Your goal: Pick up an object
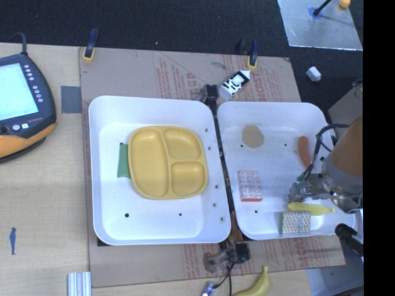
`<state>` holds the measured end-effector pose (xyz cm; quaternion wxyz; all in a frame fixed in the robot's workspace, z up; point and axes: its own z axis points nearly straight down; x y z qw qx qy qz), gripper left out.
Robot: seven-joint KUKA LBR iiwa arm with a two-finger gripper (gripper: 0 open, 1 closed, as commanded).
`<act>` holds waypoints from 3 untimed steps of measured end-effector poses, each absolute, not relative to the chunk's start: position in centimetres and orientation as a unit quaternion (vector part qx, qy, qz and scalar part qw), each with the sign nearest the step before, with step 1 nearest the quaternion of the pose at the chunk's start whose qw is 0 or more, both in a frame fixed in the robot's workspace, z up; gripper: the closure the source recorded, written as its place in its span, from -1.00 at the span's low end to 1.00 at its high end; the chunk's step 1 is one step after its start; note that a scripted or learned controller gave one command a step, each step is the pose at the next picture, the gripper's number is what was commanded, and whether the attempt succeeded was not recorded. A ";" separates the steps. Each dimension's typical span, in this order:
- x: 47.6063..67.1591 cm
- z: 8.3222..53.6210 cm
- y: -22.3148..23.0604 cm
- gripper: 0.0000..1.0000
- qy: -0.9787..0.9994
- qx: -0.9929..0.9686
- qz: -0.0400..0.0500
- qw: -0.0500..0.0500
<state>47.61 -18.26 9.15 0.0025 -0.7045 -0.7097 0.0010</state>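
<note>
Yellow sectioned tray (166, 162) fills the left bin (102, 165), a green item (123, 160) poking out from its left side. Right bin (271, 113), just beside it, holds a tan round disc (252, 136) toward the far side, a pink patterned packet (249, 185) nearer the tray, an orange-red sausage-like piece (304, 151), a speckled block (296, 222) and a yellow banana-shaped piece (308, 208). Gripper (303, 193) sits just above that yellow piece, far from the tray; finger state can't be made out.
</note>
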 end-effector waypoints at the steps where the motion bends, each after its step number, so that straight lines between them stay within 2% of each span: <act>1: 47.6 9.2 -17.2 1.00 -0.710 -0.704 0.001 0.003; 2: 47.6 9.1 -17.6 1.00 -0.710 -0.704 0.001 0.001; 3: 48.8 9.2 -16.8 1.00 -0.710 -0.704 0.001 0.001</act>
